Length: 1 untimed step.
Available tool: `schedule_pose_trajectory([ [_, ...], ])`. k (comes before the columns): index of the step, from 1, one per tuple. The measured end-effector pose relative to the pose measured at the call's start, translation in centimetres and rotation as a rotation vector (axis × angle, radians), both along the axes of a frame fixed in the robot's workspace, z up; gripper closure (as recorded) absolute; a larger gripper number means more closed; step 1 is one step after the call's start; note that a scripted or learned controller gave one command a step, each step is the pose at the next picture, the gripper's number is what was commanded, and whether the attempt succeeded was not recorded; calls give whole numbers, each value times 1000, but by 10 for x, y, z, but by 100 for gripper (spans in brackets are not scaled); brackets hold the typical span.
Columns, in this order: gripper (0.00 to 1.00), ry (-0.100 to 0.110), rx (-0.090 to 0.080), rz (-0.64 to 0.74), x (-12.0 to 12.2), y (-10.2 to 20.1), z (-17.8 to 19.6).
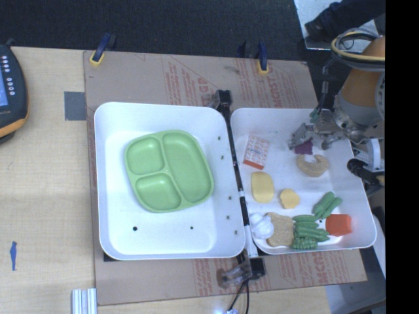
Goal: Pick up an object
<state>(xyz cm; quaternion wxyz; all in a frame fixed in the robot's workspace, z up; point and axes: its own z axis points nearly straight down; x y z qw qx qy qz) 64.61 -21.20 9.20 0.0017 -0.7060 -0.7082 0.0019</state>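
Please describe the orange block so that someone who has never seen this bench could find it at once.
Look at the right bin, the one crowded with small toy foods, not the one that holds the green plate. Go to its near right corner, past the pea pods. The orange block sits there: the one boxy, bright orange piece beside soft green and yellow shapes.

This is looking like a robotics lab or test bench rather than a home. Two white bins [108, 175] are sitting side by side on a cardboard sheet [170, 77], which is being held to a wooden bench [39, 195] by clamps [100, 50] behind the bins. A handheld control pendant [10, 90] is lying at the bench's far left, well apart from the bins. Toy food is lying in the right bin [366, 208], and a grey robot arm [357, 93] is reaching over it.
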Motion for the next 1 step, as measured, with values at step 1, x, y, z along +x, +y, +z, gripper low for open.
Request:
schedule_pose_trajectory([
  [1, 0, -5, 0, 1, 11, 0, 1],
])
